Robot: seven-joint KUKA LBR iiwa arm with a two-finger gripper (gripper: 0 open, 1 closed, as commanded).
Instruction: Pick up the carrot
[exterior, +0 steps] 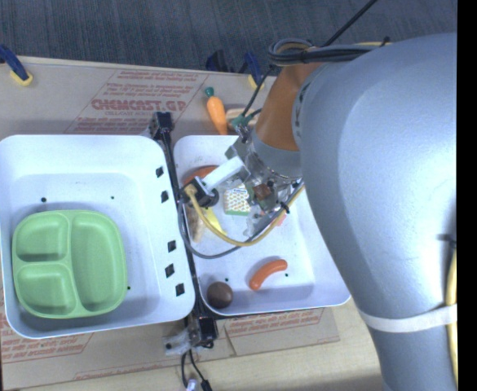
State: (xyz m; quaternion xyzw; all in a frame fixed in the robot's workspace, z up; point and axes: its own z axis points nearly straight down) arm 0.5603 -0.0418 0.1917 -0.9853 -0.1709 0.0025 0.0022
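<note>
We look down on the grey arm reaching in from the right, its gripper (236, 187) low over the far half of the right-hand bin (299, 287), and we cannot tell how the gripper stands, since the wrist, a yellow cable (222, 228) and a black cable (214, 253) crowd it. The carrot (215, 113), orange with a green top, lies outside both bins on the cardboard-covered tabletop (132, 96), just beyond the right bin's far rim, apart from the gripper. We judge the chief risk a mistaken target: an orange sausage-shaped piece (267, 272) lies near the bin's front wall, and a reddish-orange item (199, 173) sits partly hidden just beside the gripper, either of which could be taken for the carrot. A dark round object (218, 294) rests in the front corner. Reaching the carrot would mean clearing the rim, and we think a low pass could clip it or nudge the carrot farther off. The green divided plate (69, 261) sits in the left bin (83, 157), well apart
</note>
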